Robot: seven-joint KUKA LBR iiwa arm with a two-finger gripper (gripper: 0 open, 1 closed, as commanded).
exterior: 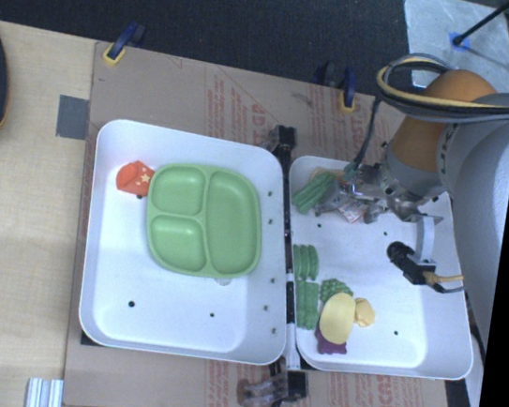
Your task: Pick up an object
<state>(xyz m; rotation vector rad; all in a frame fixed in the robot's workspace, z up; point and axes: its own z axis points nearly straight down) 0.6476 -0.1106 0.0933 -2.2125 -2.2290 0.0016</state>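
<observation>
Gripper (357,200), metal, low in the right bin (431,352) at its far edge beside a ribbed green toy (313,192) (contact unclear; grip state cannot be told). Left bin (106,308) holds a smooth green divided plate (204,221).

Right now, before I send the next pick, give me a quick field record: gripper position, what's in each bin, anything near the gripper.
gripper: low over the far end of the right bin
near gripper: green object, just to its left
right bin, near end: yellow toy, green pieces
left bin: green divided plate, red object beside its left edge
grasp: cannot tell
</observation>
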